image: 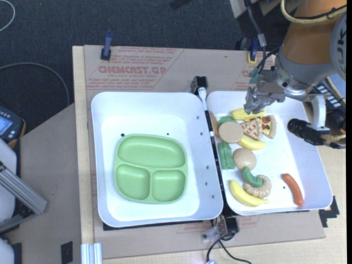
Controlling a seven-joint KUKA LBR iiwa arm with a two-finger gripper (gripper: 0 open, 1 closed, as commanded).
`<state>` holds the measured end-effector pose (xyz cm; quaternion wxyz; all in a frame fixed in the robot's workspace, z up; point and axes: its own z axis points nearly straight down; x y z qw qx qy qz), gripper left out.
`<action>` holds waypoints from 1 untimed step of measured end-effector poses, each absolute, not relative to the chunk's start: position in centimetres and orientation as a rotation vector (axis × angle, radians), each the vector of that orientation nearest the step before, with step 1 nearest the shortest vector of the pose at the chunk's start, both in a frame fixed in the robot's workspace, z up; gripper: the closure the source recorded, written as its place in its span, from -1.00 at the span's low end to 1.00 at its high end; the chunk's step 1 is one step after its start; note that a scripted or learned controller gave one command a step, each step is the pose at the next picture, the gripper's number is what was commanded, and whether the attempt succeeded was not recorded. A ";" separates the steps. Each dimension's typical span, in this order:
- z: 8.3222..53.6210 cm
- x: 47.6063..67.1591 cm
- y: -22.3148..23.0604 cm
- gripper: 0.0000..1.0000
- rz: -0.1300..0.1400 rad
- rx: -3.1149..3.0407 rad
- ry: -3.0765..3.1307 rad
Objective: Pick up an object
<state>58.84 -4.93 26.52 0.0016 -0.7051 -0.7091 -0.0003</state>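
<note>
Arm: grey with orange band, enters from the right and reaches over the upper part of the right bin (316,164).
Gripper (254,110): low over the food pile, at the upper banana (242,114), just above the pizza slice (253,128).
Fingers: pointing down at the banana; cannot tell whether they are open or closed, and no item is visibly between them.
Right bin contents: toy food clustered left of centre. Upper banana at the top, pizza slice below it, round brown patty (230,132) to the left, second banana (253,143) under the pizza, green vegetable (225,154) along the left wall, tan round piece (244,159) mid-bin, a curled brown-and-green piece (257,185) touching a third banana (245,194) near the front.
Sausage (292,188): red-orange, apart from the pile, front right.
Left bin (104,147): holds a green divided plate (150,168), three compartments, lying flat.
Tabletop (88,70): cardboard sheet under both bins.
</note>
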 end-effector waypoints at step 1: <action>29.9 55.9 2.9 1.00 -0.005 -2.212 -2.230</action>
